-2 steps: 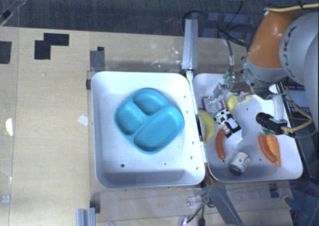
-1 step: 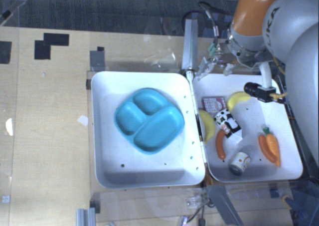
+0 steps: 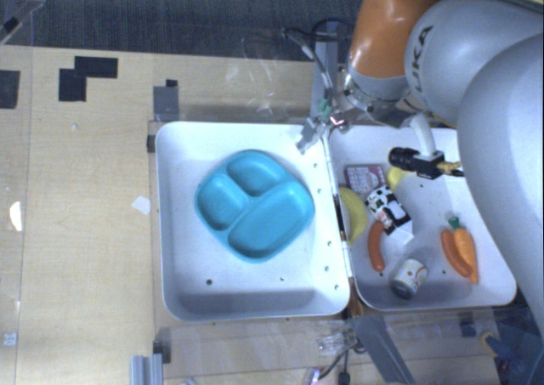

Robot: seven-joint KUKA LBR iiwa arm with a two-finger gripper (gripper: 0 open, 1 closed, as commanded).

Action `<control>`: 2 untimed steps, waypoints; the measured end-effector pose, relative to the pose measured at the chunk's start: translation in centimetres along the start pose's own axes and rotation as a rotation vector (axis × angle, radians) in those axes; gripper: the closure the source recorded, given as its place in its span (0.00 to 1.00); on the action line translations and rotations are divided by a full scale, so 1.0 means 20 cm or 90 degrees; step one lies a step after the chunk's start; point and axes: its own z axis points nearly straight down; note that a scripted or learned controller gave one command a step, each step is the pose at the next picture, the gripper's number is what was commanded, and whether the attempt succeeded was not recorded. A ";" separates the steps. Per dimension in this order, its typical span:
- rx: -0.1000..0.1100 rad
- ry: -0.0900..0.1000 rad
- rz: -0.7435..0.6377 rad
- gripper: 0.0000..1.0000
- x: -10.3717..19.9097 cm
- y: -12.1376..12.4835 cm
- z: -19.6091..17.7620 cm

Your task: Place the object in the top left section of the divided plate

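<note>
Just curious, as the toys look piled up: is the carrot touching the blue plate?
Apart. The camera view shows the carrot in the right bin, while the blue plate sits in the left bin, the bin walls between them.

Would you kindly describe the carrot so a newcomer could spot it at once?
Look in the right bin, the one crowded with small items. Near its right wall lies the carrot. Unlike the plain hot dog further left, it is bright orange with a green top.

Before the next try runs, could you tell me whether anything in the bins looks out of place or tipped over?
Little stands out. The small can lies tipped on its side in the right bin, among the carrot and banana. The blue divided plate sits flat but rotated askew in the left bin.
</note>
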 end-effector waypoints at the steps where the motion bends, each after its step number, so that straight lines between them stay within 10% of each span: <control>1: -0.002 0.000 -0.058 0.00 0.39 0.20 -0.06; 2: -0.001 0.001 -0.126 0.00 0.64 0.21 -0.04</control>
